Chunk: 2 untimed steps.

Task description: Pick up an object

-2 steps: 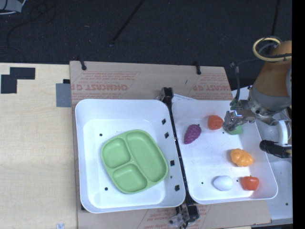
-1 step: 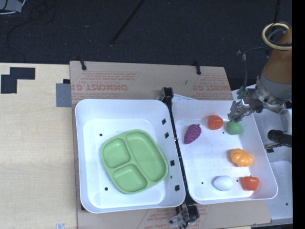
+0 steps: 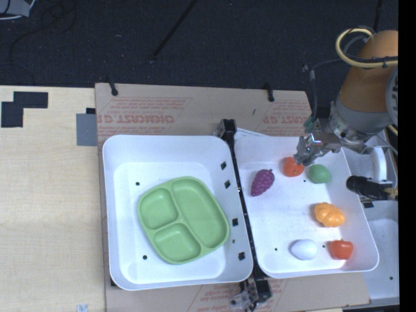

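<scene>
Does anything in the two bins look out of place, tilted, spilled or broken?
Nothing stands out. The green plate lies flat in the left bin, turned at an angle. In the right bin, the grapes, egg and other toy foods lie apart and whole. The gripper is above the tomato.

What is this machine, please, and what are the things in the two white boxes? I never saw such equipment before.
It is a robot arm, grey and orange, reaching in from the right. One fixed camera looks down on the bench at a slant. The arm's gripper is low over a small red-orange toy; whether it holds it, I cannot tell. The right bin also has purple grapes, a green piece, an orange piece, a white egg and a red piece. The left bin holds a green divided plate.
</scene>
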Motion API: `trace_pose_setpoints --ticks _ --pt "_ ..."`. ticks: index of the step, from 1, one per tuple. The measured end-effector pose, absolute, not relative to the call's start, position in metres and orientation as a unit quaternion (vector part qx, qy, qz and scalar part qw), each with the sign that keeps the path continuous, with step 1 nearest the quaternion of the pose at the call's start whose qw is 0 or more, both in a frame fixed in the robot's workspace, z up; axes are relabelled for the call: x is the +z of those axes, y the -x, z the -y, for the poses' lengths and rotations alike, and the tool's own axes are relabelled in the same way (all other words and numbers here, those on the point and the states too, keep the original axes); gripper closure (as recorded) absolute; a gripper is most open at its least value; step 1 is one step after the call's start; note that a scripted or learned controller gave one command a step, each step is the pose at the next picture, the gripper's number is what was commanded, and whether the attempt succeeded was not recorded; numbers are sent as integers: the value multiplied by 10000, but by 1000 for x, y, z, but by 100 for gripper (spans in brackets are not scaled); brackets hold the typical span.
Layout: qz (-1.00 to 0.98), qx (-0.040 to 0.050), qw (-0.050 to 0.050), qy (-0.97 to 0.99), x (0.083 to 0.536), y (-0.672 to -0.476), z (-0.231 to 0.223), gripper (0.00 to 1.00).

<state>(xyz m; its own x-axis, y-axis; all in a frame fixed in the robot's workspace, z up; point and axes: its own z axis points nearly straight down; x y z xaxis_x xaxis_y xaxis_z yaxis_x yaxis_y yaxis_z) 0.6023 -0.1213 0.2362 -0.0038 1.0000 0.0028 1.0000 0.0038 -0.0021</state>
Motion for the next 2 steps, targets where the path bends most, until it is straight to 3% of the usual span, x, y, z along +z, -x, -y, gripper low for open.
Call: trace_pose_setpoints --ticks 2 --pt "7086 7 23 7056 218 -597 16 100"
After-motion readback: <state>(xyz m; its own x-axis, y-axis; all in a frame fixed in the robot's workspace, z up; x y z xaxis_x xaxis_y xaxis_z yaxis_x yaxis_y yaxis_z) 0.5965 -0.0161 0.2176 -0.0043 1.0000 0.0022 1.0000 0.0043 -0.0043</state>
